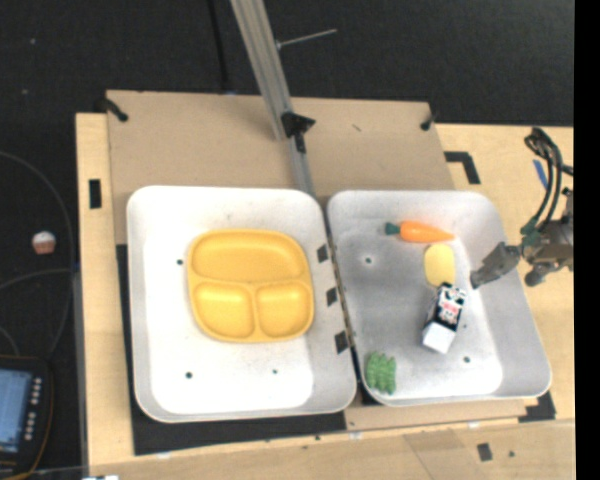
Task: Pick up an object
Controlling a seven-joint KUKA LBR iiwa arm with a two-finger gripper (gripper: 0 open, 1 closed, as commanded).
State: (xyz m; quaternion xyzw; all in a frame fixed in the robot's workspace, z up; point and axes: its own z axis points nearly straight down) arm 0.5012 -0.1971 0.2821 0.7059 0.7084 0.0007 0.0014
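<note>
The right bin (pixel 510 368) holds several small objects. An orange carrot (pixel 423 232) lies near its far wall, with a yellow rounded piece (pixel 439 264) just below it. A small white and black carton (pixel 445 318) lies tilted below that, and a green leafy piece (pixel 381 371) sits at the near left corner. My gripper (pixel 510 271) hangs over the bin's right side, just right of the yellow piece and the carton. It is open, with nothing between its fingers.
A yellow three-compartment plate (pixel 250 284) lies in the left bin (pixel 150 368). A slanted metal pole (pixel 270 78) rises behind the bins. Cables hang from the arm (pixel 550 183) at the right.
</note>
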